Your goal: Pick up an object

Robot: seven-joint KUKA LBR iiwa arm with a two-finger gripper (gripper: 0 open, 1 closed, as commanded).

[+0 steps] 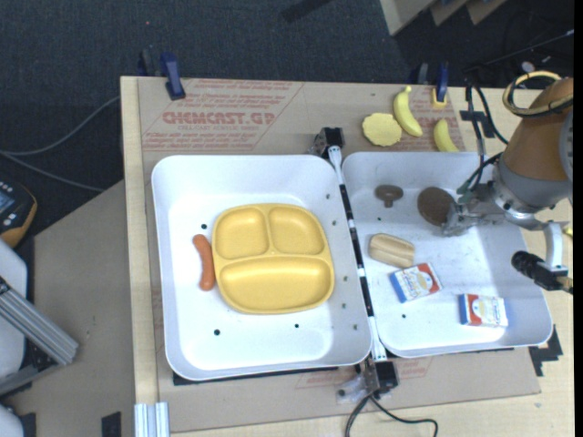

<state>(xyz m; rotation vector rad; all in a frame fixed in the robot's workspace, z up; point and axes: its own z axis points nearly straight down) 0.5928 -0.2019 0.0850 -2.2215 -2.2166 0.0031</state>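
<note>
Since the gripper (453,218) sits right beside the round brown disc (434,205), jaw state I can't tell, it could easily nudge it away.

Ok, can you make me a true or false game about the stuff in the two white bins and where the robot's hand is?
1. A yellow tray with three sections sits in the left bin. True.
2. The hot dog sausage lies inside one of the tray's sections. False: it lies on the bin floor beside the tray's left edge.
3. Two small cartons lie in the right bin. True.
4. The gripper is over the left bin. False: it is in the right bin, next to the brown round piece.
5. The bananas are inside the right bin. False: they lie on the bench behind it.
</note>
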